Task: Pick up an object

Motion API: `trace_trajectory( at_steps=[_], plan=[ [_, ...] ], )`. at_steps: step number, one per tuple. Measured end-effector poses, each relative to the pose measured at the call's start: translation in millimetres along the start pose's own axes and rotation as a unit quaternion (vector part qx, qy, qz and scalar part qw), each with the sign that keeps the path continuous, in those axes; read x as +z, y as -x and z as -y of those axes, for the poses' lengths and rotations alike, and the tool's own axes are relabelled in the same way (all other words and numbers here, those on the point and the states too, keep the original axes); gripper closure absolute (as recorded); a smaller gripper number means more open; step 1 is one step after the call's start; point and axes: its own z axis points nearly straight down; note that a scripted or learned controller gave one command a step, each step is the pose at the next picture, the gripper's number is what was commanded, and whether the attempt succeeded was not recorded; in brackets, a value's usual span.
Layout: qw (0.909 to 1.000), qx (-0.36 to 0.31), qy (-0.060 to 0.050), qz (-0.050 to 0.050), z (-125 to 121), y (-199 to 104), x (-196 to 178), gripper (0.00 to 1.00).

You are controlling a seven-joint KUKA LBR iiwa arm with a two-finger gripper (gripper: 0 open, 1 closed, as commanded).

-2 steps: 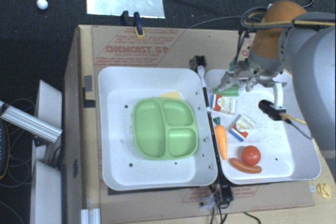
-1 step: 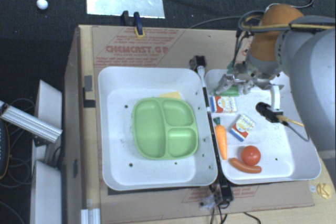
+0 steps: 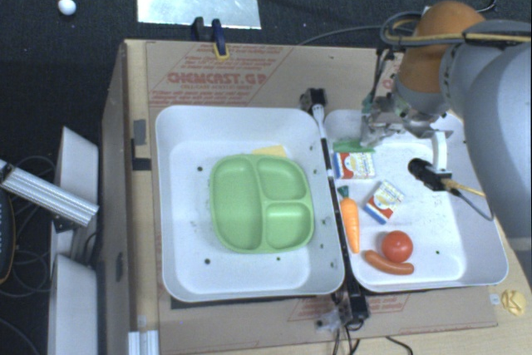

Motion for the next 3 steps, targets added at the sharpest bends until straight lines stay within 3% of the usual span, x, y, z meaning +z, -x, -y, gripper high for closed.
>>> trace_trajectory(
  at_steps=[1, 2, 3],
  plan=[
    [1.0000, 0.000, 0.000, 0.000, 0, 0, 0, 0.00],
    [1.0000, -0.001, 0.002, 0.001, -1, 0, -11, 1.00],
    [1.0000, -0.002, 0.002, 0.001, -1, 0, -11, 0.00]
  ],
)
